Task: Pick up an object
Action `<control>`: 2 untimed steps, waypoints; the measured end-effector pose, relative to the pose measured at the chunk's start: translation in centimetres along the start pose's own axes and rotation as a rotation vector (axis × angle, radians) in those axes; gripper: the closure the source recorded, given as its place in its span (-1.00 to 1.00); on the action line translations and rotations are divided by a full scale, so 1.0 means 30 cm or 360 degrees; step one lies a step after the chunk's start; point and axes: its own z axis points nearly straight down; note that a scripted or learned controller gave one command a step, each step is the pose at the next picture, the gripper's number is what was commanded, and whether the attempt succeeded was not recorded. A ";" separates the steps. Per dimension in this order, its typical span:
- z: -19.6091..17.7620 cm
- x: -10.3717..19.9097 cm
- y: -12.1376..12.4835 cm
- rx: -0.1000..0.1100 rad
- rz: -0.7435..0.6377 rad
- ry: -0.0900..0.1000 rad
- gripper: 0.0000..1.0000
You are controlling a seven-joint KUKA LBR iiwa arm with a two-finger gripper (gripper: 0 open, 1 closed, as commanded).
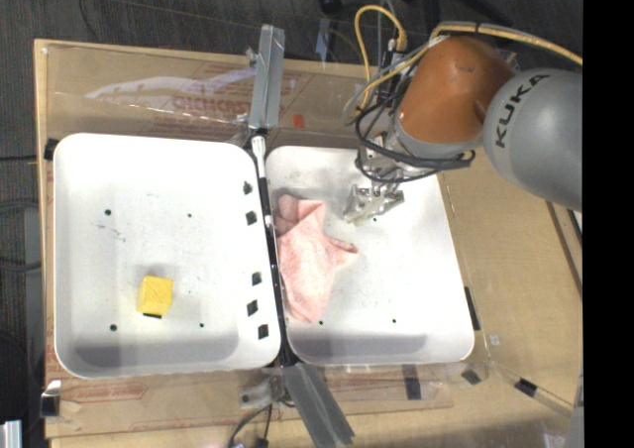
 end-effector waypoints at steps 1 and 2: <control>0.019 -0.027 0.129 -0.0028 -0.0913 -0.0009 1.00; -0.186 -0.177 0.179 -0.0025 -0.0903 -0.0007 1.00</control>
